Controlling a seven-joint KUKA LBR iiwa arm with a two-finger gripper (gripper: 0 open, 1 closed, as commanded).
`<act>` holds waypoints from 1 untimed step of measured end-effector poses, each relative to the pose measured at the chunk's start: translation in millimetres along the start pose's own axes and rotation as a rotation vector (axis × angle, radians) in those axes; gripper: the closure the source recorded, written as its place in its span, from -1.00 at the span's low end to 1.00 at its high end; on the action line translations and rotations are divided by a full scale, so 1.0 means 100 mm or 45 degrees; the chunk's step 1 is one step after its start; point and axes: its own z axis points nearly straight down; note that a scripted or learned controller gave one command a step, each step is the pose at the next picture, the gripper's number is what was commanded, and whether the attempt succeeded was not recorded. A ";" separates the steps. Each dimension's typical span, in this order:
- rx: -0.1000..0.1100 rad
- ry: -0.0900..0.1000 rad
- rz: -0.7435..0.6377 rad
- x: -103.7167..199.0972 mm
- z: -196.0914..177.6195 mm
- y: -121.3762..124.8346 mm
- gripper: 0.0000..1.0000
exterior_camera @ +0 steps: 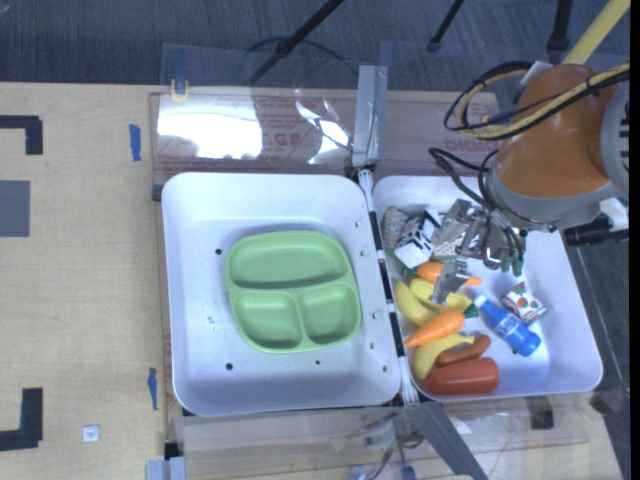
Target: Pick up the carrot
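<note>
The carrot (437, 329) is orange and lies slanted in the right bin (575, 363), among other toy food near the bin's left wall. It rests across a yellow banana (412, 303). My gripper (449, 280) hangs low over the pile, just above and a little behind the carrot, close to the banana and a small orange piece (429, 269). The grey wrist and orange band (550, 133) reach in from the upper right and hide part of the bin's back.
In the left bin (190, 208) sits a green divided plate (293, 288). Around the carrot are a red toy (463, 376), a brown piece (472, 348), a blue bottle (510, 330), a small carton (523, 301) and a crumpled black-and-white packet (408, 230).
</note>
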 end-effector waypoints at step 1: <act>0.001 -0.004 0.543 -0.15 0.01 0.38 -1.00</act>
